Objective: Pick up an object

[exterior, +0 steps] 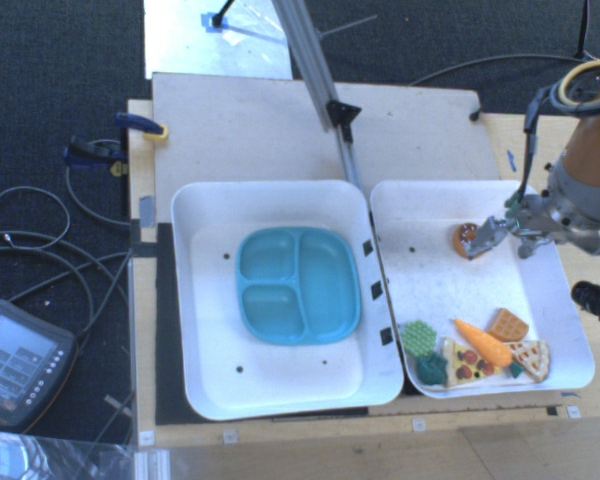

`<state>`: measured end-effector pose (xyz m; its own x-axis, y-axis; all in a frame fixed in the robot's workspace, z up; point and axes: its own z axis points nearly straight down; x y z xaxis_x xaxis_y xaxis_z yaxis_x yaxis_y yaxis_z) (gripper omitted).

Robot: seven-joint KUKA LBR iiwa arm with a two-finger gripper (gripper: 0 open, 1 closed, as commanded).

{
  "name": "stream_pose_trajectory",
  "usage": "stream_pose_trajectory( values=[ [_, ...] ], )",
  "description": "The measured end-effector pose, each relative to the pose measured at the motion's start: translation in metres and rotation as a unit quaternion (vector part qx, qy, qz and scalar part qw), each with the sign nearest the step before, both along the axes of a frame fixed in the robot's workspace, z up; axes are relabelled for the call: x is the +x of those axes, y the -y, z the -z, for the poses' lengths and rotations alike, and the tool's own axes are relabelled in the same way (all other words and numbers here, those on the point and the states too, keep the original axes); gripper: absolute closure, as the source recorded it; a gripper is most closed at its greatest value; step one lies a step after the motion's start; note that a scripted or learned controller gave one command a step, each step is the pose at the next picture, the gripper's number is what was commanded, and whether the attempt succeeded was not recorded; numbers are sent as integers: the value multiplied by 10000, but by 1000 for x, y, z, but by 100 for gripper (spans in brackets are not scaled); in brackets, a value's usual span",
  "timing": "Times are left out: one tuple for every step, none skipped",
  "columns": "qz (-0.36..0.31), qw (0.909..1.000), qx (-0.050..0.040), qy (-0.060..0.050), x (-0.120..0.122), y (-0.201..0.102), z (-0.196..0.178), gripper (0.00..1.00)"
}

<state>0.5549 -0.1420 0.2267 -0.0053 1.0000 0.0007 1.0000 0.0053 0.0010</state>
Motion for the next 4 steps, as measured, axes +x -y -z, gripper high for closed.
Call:
stream_pose_trajectory(
  values=[
    [9,10000,0,3,0,0,0,0],
    [25,10000,0,-18,2,3,42,0],
    [24,10000,4,-28,-7,-2,93,0],
    [22,10000,2,-21,-8,-3,139,0]
  ],
)
